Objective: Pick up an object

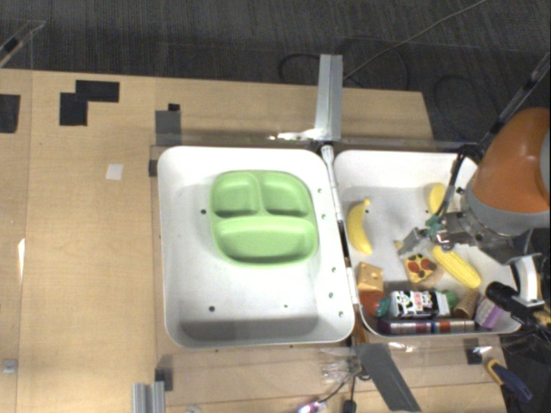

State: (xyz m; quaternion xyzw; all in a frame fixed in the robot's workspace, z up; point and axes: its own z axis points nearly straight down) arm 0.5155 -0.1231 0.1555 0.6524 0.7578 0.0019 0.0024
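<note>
The right bin (392, 175) holds several toys. A yellow banana (359, 227) lies near its left wall. A corn cob (457, 266) and a pizza slice (420, 269) lie in the middle. My gripper (422, 238) hangs low over the bin, just above the pizza slice and left of the corn cob. The wrist partly hides a second yellow piece (437, 198) further back. Nothing shows as held.
A green divided plate (261, 215) sits in the left bin (185, 256). Along the right bin's front wall lie a dark bottle (419, 302), a marker (430, 325), a brown block (370, 275) and a purple piece (487, 317). The arm's orange band (516, 166) covers the bin's right side.
</note>
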